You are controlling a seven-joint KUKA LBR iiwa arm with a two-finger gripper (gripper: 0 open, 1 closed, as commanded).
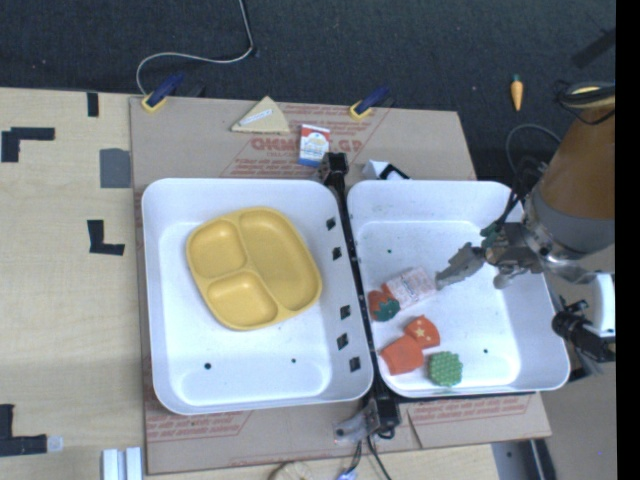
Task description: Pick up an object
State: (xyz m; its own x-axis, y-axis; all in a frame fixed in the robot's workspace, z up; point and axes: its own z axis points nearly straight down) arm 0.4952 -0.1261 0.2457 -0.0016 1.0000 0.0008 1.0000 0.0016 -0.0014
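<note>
**Gripper over the right bin, beside the small packet**

Nearest you, at the front of the right bin [520, 373], sits a green knobbly ball [445, 368], touching an orange-red block [402, 356] on its left. Just behind them lies a smaller red piece [422, 330] with pale spots; what it is, you cannot make out. Further back, a small teal and orange thing [381, 303] lies against a pale packet [410, 286] with reddish print too blurred to read.

The gripper [455, 266] reaches in from the right, its tip just beside the packet's right end. Whether the fingers are open or closed you cannot tell; they blur into one grey shape, and nothing shows between them. The arm [585, 183] is cut off at the right.

In the left bin [160, 298], a yellow three-part tray [253, 266] lies tilted, well apart from everything else.

Beyond the bins, the cardboard sheet [420, 133] carries faint red lettering you cannot read. On it stand a small red and white carton [314, 145], its print illegible, and a tan wedge [262, 116].
</note>
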